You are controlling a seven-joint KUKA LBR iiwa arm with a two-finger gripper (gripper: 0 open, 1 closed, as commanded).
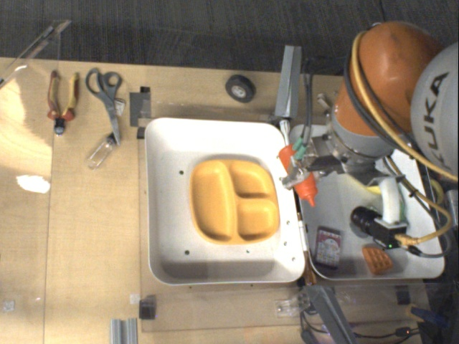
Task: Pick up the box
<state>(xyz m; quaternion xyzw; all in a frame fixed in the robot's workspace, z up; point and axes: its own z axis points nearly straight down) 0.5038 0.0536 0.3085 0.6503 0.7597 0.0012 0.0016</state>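
The wooden bench (72, 228) spreads left of the gripper (300, 172), with dark carpet (179, 6) beyond its far edge. The grey KUKA arm (401, 70) with its orange band fills the upper right above the gripper. Left of the gripper lies the left white bin (172, 149), holding a yellow compartment tray (234, 199). The gripper hangs over the near-left part of the right bin (423, 267); whether its orange-tipped fingers are spread or pressed together cannot be told. The box (328, 246), small and dark, lies flat below and just right of the gripper, apart from it. Right of the box rests an orange waffle-textured piece (377, 259). Far left lie scissors (107, 102), pliers (62, 100), and a tape roll (240, 87).
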